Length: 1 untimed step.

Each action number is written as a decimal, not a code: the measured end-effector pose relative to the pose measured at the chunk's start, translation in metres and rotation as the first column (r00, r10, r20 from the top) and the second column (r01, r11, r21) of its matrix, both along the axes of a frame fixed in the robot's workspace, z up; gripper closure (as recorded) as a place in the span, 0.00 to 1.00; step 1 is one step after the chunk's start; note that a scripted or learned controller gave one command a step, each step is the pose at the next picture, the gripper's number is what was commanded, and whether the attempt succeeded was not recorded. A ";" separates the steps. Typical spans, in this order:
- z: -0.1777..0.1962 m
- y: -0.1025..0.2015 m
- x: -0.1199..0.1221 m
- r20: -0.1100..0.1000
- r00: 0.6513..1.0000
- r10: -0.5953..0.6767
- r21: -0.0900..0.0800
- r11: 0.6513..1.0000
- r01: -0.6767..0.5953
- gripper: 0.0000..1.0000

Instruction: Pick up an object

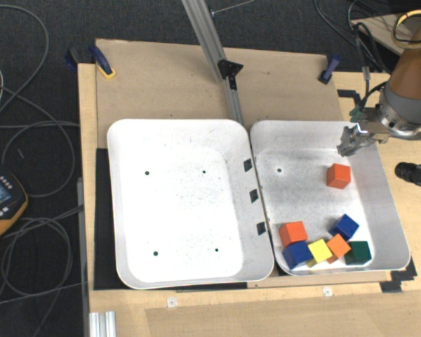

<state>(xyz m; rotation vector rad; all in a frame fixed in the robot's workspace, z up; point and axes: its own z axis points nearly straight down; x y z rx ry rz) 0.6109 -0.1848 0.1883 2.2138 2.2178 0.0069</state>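
Sitting corner-on, orange cube (338,175), claw (351,143) just above

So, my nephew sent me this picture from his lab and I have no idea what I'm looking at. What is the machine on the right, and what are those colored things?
One camera looks down at a slant on a wooden bench holding two shallow white bins. The grey and orange machine is a robot arm reaching in from the right; its gripper hangs over the right bin. That bin holds small colored blocks: one orange block alone just below the gripper, and a cluster of orange, blue, yellow and green ones near the front edge. The left bin sits beside it. Nothing is visibly held.
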 end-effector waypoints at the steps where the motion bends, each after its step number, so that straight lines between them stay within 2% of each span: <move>1: 0.024 0.000 0.001 -0.004 1.000 0.000 0.001 1.000 0.000 1.00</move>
